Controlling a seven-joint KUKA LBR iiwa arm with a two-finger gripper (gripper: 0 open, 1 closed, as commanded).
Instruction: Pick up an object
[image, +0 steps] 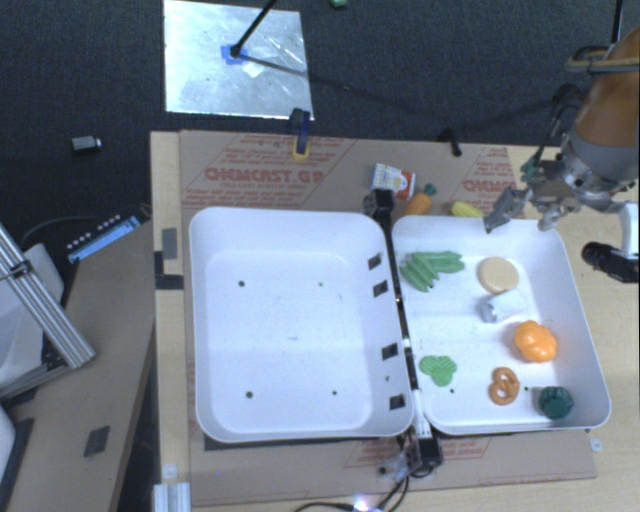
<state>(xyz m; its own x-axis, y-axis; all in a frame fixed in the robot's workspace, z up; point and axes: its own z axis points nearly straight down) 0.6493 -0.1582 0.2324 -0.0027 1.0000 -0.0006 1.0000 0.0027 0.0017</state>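
The right bin (580, 300) holds several small items. Green pea pods (432, 268) lie at its far left, with a beige round bun (498, 273) to their right. A small white-grey piece (499, 306) sits just below the bun. An orange fruit (535, 341), a brown pretzel (504, 385), a flat green leafy piece (437, 369) and a dark green lump (555, 402) lie toward the near side. My gripper (523, 214) hangs open over the bin's far rim, above the bun, with nothing between its fingers.
The left bin (215, 225) lies beside the right one, joined by a black divider strip (395, 300). Behind the bins on the cardboard are a small carrot (419, 203), a yellow piece (465, 210) and a white packet (388, 179). A clamp (299, 133) stands at the board's far edge.
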